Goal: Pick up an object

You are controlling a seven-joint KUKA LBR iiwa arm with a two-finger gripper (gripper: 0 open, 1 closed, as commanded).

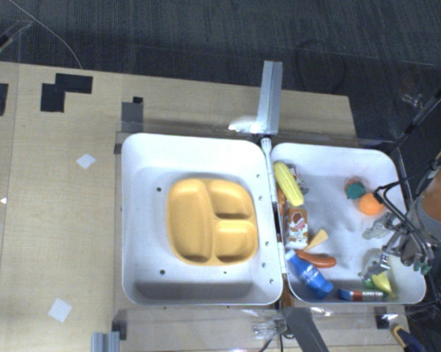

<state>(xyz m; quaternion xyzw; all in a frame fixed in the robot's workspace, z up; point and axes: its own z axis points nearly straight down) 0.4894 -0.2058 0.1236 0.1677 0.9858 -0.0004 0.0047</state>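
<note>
I've got the gripper [384,260] at 4 o'clock in the right bin [331,156]; grip state unclear; nothing lifted yet, yellow wedge [382,283] closest.

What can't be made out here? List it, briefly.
- Claw: camera view, small and cluttered; its state is unreadable.
- Yellow piece under the claw: partly covered, identity unclear.
- Carton label: too small to read.
- Arm: cut off by the right edge.
</note>
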